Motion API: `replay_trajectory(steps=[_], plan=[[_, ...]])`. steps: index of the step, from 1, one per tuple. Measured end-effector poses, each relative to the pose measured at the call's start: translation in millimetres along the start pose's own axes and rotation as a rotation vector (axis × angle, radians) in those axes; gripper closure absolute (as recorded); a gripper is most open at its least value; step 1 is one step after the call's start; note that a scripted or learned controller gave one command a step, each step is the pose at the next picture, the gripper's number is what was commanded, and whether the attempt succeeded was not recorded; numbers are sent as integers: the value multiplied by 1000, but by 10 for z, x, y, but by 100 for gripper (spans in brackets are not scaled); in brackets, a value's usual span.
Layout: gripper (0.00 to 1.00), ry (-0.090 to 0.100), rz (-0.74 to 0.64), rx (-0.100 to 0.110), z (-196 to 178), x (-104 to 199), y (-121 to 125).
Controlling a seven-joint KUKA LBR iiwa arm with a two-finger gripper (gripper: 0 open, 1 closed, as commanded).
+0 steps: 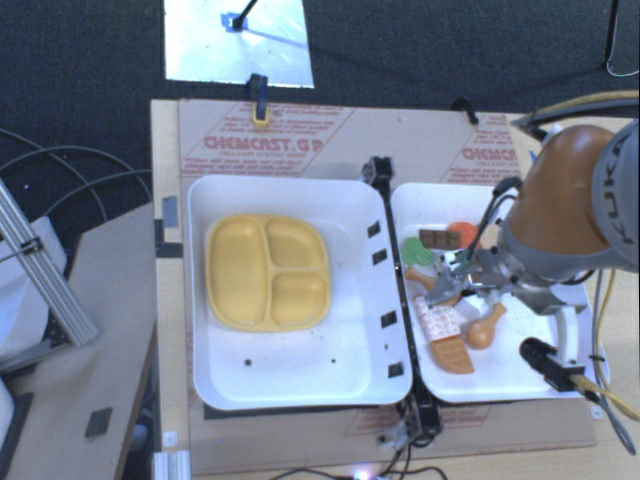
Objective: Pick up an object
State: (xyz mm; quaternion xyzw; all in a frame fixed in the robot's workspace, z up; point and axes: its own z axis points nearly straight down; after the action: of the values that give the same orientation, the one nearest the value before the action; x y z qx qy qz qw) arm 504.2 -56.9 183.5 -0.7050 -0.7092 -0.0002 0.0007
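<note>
Arm over crowded right bin
Gripper state: cannot tell. Tightly packed toy food at right-centre risks a glancing, failed grasp.

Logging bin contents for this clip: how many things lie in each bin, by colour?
Left bin:
yellow tray: 1
Right bin:
brown block: 1
red-orange piece: 1
green piece: 1
tan drumstick: 1
orange wedge: 1
Total: 6; others may be hidden under the arm.
</note>
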Motion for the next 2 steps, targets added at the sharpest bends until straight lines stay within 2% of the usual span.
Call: replay_trajectory(steps=[1, 2], plan=[[0, 0, 0, 0, -7, 296, -176], [0, -1, 5, -3, -9, 93, -25]])
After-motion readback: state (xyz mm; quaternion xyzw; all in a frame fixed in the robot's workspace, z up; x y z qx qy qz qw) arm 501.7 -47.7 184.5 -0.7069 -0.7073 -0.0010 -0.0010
